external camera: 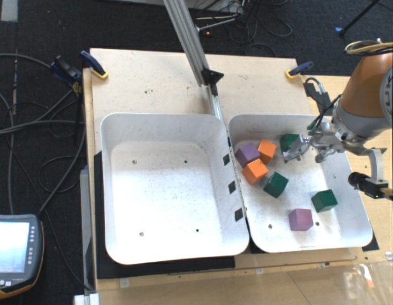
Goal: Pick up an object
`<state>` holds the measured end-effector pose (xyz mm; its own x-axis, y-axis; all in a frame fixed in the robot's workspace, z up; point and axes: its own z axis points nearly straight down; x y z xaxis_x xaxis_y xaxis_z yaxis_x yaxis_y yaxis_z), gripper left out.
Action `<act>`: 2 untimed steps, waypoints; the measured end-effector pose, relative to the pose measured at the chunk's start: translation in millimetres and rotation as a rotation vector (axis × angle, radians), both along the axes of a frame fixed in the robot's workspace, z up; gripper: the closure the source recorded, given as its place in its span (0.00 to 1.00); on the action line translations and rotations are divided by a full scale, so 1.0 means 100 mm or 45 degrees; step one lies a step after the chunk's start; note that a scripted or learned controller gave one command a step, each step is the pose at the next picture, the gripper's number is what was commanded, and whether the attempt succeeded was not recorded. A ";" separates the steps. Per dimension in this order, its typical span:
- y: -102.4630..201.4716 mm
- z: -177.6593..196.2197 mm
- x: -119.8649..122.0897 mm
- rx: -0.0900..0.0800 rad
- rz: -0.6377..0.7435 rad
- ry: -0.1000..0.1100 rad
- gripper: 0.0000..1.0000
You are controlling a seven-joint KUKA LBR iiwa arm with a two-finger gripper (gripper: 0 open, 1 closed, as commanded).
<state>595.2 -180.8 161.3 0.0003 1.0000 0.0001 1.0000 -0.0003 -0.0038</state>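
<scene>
**A:** Which block is it after?

**B:** My guess is the dark green cube at the far side of the right-hand white bin. It sits on the bin floor, and the grey two-finger gripper is right against its near edge.

**A:** Gripped, then?

**B:** I can't tell. The jaws are small and dark against a dark block, so whether they are spread, closed, or closed on the cube is beyond what shows. Nothing is visibly lifted off the bin floor, so I'd judge the pick as not done.

**A:** What else lies near that cube?

**B:** Just left of it, a small orange cube touching a purple cube, with a second orange cube in front of those two. Nearer the camera than the dark green cube is another green cube. Farther out, a third green cube and a second purple cube, well apart from it.

**A:** And the left-hand white bin?

**B:** Beside the cube's bin, across the shared rim, on the pale tabletop.

**A:** So what remains?

**B:** As I read it: a secure closing on one cube, then a lift clear of the bin.
</scene>
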 end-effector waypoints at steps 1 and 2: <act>-0.06 -0.57 0.06 0.001 0.000 0.002 0.00; -0.05 -0.67 0.06 0.000 0.001 -0.002 0.00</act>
<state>601.5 -186.0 94.7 -0.0002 1.0000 -0.0002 1.0000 0.0002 -0.0019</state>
